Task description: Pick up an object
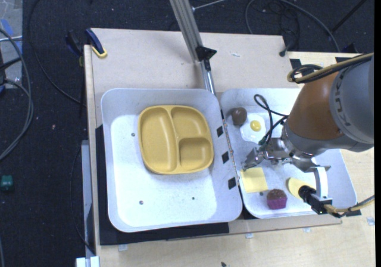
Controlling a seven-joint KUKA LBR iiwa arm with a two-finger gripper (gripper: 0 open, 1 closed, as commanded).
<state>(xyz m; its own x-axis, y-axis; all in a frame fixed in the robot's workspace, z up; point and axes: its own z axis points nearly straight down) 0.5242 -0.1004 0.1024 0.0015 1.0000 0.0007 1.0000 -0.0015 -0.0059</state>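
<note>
In the right bin (pixel 342 185) lie a pale yellow cheese slice (pixel 255 180), a purple toy (pixel 276 199), a fried egg toy (pixel 254 126), a brown round piece (pixel 239 116) and a yellow banana-like piece (pixel 296 186). My gripper (pixel 257 157) hangs low over the bin's left half, just above the cheese slice's upper edge. Nothing shows between its fingers. The grey arm with its orange band (pixel 318 111) covers the bin's right middle.
The left bin (pixel 119 200) holds a yellow divided plate (pixel 176 139). A metal pole (pixel 184 15) slants down from the top to the gap between the bins. Black cables (pixel 268 111) trail from the wrist.
</note>
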